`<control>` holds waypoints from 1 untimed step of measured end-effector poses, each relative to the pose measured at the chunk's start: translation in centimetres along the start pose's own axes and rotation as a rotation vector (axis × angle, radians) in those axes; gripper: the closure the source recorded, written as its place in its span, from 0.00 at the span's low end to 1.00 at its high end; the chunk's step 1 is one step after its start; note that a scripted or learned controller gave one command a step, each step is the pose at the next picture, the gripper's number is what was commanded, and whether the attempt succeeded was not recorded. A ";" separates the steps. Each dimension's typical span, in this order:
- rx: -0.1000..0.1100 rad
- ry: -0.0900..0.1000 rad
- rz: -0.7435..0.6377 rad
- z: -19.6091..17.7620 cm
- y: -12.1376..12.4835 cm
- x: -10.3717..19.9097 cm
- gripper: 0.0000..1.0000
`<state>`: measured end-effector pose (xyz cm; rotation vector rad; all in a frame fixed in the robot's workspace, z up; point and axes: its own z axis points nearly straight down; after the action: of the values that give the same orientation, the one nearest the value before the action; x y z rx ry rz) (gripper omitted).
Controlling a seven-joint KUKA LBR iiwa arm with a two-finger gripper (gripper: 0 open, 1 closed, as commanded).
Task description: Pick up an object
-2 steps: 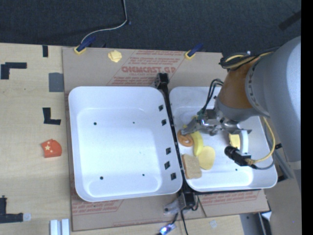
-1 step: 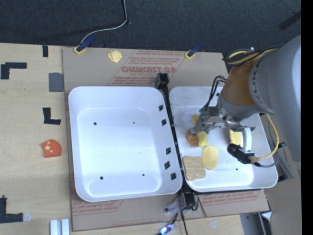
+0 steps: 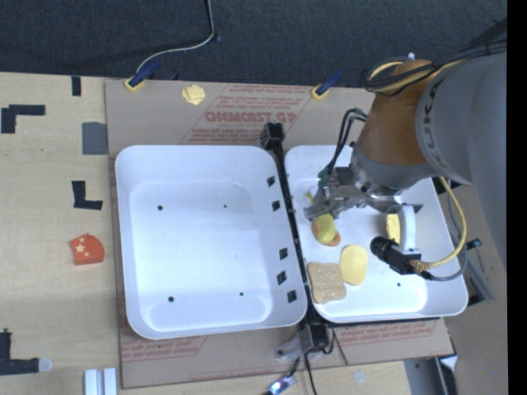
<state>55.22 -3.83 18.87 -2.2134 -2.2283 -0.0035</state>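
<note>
**Currently: gripper lowered over the right bin's left side**

Two white bins are seen side by side on a cardboard sheet (image 3: 247, 118) in the middle of the frame. The left bin (image 3: 132, 167) is shown with only small dark dots on its floor. The right bin (image 3: 445, 299) is partly covered by the arm (image 3: 412, 126), which is seen entering from the upper right, its orange band turned toward the camera.

The gripper (image 3: 323, 211) is placed low over the left part of the right bin, close to the divider between the bins. Directly beneath its tip a yellow and red rounded object (image 3: 327, 231) is seen, touching or nearly touching the tool. Whether that object is pinched cannot be told, and whether the tool is spread or pressed together cannot be told, since the tips are hidden by the gripper body.

Just below and to the right, a pale yellow rounded piece (image 3: 354, 264) is lying, and beside it, toward the bin's lower left corner, a tan bread-like slice (image 3: 327, 282) is seen. A small yellow item (image 3: 394, 227) is visible further right, next to a black cable fitting (image 3: 389, 252).

Outside the bins, a red object (image 3: 87, 249) is lying at the left of the frame, and a small yellow piece (image 3: 193, 95) is resting on the cardboard near the top.
</note>
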 end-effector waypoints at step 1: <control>0.006 -0.002 0.005 0.5 -2.2 2.5 1.00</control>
<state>53.01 -1.37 18.37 -2.2169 -2.2212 0.0050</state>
